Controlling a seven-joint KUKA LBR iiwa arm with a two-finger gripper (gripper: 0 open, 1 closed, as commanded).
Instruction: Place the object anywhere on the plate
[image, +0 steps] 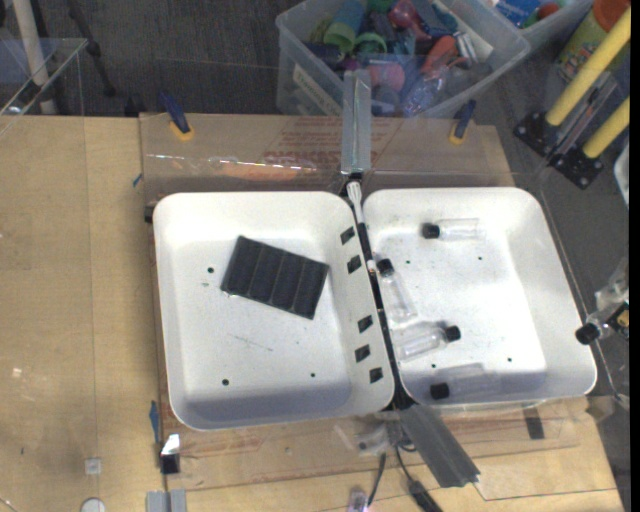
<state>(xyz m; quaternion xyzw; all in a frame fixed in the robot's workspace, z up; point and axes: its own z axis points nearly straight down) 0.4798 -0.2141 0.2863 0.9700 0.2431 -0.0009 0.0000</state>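
Observation:
A dark grey ribbed rectangular plate (275, 277) lies flat in the left bin (190, 390), turned slightly clockwise. Several small clear bottles with black caps lie in the right bin (520, 290). One bottle (452, 230) rests near the bin's back. Another (393, 290) lies against the divider side. A third (428, 341) lies further forward, and one more clear piece with a black cap (455, 383) sits at the front wall.
A metal divider rail with black clips (360, 300) runs between the bins. A small bracket with a black knob (598, 322) sticks in at the right bin's edge. A clear tub of coloured toys (400, 45) stands behind the bins.

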